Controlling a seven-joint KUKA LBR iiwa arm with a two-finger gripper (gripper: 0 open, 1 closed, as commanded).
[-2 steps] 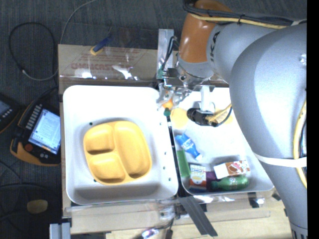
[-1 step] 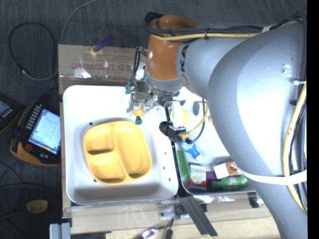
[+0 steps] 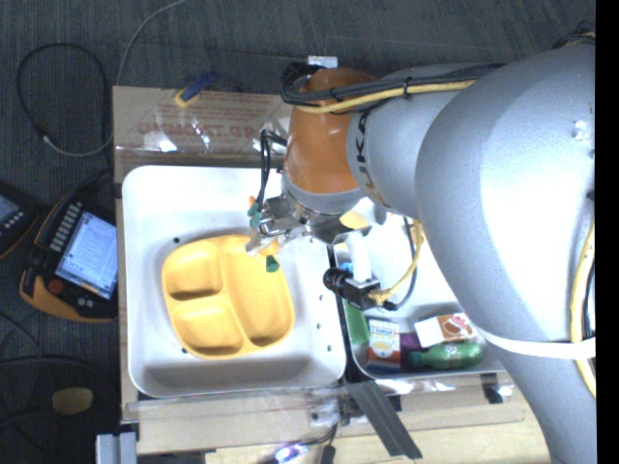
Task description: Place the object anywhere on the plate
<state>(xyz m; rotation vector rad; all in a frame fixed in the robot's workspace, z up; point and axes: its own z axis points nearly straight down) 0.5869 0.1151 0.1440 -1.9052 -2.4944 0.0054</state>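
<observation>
A yellow plate (image 3: 224, 307) with three compartments lies in the left white bin (image 3: 155, 211). My gripper (image 3: 265, 228) hangs over the plate's upper right corner, below the orange band of the arm (image 3: 324, 153). A small dark green object (image 3: 272, 264) shows just under the gripper, at the top edge of the plate's right compartment. Whether it is held or resting on the plate I cannot tell. The arm's grey body covers most of the right bin.
The right bin (image 3: 360, 361) holds a green bottle (image 3: 447, 356), a red and white packet (image 3: 447, 329), a white bottle (image 3: 359, 255) and a small carton (image 3: 383, 337). A cardboard sheet (image 3: 193, 119) lies behind the left bin. A teach pendant (image 3: 77, 254) sits on the floor at left.
</observation>
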